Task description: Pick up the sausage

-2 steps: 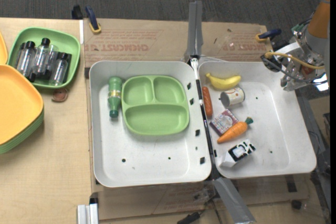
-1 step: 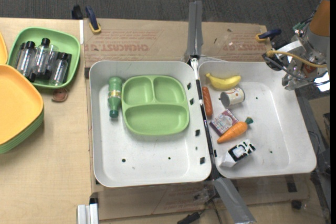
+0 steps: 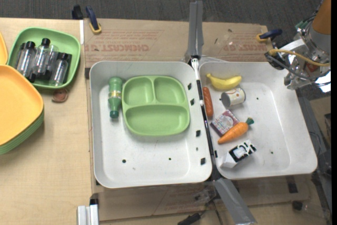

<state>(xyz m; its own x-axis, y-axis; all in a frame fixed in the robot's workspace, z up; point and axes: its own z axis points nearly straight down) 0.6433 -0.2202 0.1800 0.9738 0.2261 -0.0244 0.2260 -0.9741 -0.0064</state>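
The sausage (image 3: 208, 102) is a reddish-orange link lying lengthwise against the left wall of the right bin (image 3: 284, 155), just below the banana (image 3: 224, 80). My gripper (image 3: 288, 67) hangs over the upper right rim of that bin, well to the right of the sausage and apart from it. Nothing shows in its grasp.
The right bin also holds a small can (image 3: 234, 96), a purple packet (image 3: 223, 122), a carrot (image 3: 234, 131) and a black-and-white item (image 3: 242, 152). A green divided plate (image 3: 156, 105) and a green bottle (image 3: 115, 96) lie in the left bin. A green tray of bottles (image 3: 45, 58) and orange plates (image 3: 18, 108) sit far left.
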